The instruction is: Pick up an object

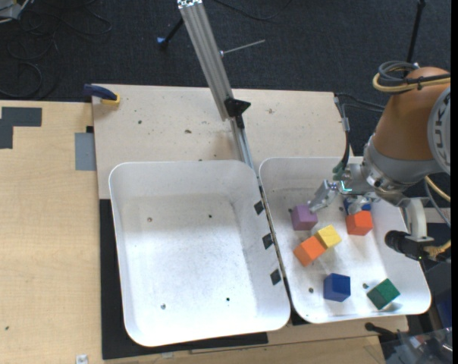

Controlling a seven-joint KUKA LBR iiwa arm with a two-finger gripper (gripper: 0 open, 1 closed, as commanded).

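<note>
Camera view: claw (337, 190) near right bin's (411, 298) back edge, beside purple block (303, 218).

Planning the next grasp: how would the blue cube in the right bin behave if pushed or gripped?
The blue cube looks rigid, with flat faces, so it should slide rather than roll. It sits apart from the green cube, so a push probably moves it alone. Its size suggests it's light.
</note>
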